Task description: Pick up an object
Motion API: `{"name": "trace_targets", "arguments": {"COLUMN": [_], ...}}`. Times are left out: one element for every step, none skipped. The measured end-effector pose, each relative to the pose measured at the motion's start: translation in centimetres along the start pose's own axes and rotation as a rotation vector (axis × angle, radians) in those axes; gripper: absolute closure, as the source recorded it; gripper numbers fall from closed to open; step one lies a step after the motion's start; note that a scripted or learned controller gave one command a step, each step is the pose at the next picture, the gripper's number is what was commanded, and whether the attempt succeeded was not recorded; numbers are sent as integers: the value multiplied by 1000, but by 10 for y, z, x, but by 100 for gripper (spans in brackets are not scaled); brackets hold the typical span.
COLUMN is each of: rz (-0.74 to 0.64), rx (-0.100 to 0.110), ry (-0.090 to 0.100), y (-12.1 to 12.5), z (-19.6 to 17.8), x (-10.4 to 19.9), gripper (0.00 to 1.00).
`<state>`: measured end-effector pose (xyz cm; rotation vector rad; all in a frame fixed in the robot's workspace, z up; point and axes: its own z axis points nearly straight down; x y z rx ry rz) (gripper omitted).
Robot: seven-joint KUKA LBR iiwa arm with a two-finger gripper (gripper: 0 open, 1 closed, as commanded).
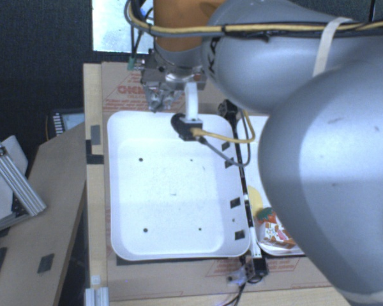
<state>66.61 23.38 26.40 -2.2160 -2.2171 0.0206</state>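
Gripper point(159, 101) sits at the far rim of the left white bin point(124, 171), hanging under the orange band point(191, 5) of the grey arm point(319, 126), which covers most of the right side. Jaws: cannot tell how far open, fingers too blurred and dark against the cardboard point(124, 88); nothing seen between them. Just right of the jaws a white post point(191, 101) with a black fitting point(186, 127) and yellow cable point(223, 139). Candidate object: colourful red-and-white item point(276, 231) in the right bin point(287, 250), well apart from the jaws, toward the near right, partly hidden by the arm. Left bin floor below the jaws shows only small dark dots
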Motion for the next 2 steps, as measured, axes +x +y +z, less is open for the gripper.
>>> {"name": "trace_targets", "arguments": {"rz": [1,2], "rx": [4,-14], "ry": [0,5], "y": [-62,-110], "z": [146,78], "x": [0,-30], "gripper": [100,100]}}
